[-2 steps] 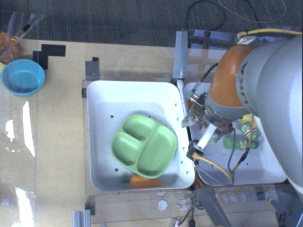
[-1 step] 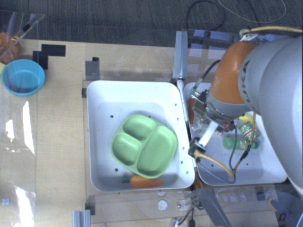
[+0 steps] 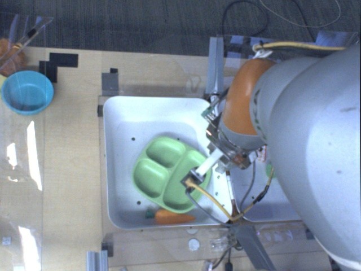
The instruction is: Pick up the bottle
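Your gripper (image 3: 225,160) hangs over the right edge of the left bin (image 3: 118,151), just beside the green plate (image 3: 161,171), can't tell if it's wide or narrow. Can't tell where the bottle lies relative to it either, maybe under the arm (image 3: 304,123), so lift and look before you descend

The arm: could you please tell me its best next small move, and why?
Probably lift and draw back right: the arm covers the right bin, while the left bin holds a green divided plate and a carrot, so the bottle may lie beneath.
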Tool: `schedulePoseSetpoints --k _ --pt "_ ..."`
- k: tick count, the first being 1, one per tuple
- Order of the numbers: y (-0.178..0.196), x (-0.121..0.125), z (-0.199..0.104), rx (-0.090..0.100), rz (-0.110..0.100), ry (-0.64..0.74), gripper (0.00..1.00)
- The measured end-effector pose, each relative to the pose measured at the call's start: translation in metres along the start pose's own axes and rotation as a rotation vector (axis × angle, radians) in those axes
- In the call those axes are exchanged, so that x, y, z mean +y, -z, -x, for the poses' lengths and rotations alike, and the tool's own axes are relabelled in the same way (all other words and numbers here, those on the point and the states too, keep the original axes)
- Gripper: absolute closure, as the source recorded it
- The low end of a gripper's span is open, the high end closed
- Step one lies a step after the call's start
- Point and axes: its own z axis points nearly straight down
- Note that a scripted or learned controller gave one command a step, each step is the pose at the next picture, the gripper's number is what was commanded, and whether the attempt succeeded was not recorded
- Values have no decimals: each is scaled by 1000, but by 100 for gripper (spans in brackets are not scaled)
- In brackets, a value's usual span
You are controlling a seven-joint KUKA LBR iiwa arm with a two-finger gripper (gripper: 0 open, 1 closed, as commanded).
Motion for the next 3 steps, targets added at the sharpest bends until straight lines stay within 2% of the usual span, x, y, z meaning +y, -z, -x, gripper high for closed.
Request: schedulePoseSetpoints --k 1,2,3 --pt "-4 -60 -85 -2 0 -142 100" --pt "-63 -124 -82 3 -4 -411 100" --pt "-52 -123 -83 7 -6 -411 100"
